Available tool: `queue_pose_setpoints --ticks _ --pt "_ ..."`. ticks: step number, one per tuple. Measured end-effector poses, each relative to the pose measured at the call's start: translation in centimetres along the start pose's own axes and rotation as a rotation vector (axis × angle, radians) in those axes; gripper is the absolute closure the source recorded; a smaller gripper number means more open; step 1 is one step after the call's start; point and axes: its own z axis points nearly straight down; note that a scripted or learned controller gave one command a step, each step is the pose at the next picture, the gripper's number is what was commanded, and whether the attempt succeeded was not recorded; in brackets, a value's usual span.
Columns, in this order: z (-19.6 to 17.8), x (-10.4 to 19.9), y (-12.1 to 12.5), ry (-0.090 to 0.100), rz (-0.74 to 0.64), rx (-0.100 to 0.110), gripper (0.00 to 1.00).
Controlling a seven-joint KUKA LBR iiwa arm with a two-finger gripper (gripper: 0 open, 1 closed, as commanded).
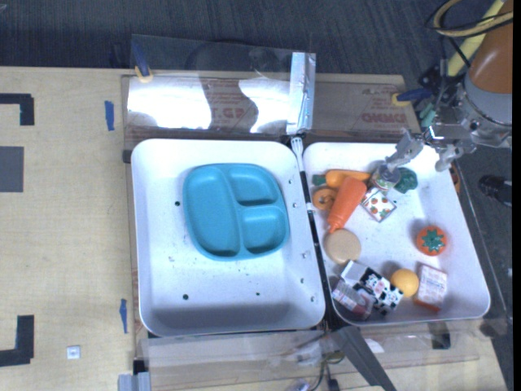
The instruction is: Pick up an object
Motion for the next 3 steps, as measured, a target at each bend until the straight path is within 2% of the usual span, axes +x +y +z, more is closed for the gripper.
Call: queue_pose_setpoints --ticks 1,2,3 --pt "13.9 2.3 1.0 0.0 0.305 -0.025 0.0" --pt "18.3 -2.3 3.3 -0.002 0.346 -0.006 0.0" --pt "17.9 -6.8 1.6 0.017 0.443 -0.004 0.0"
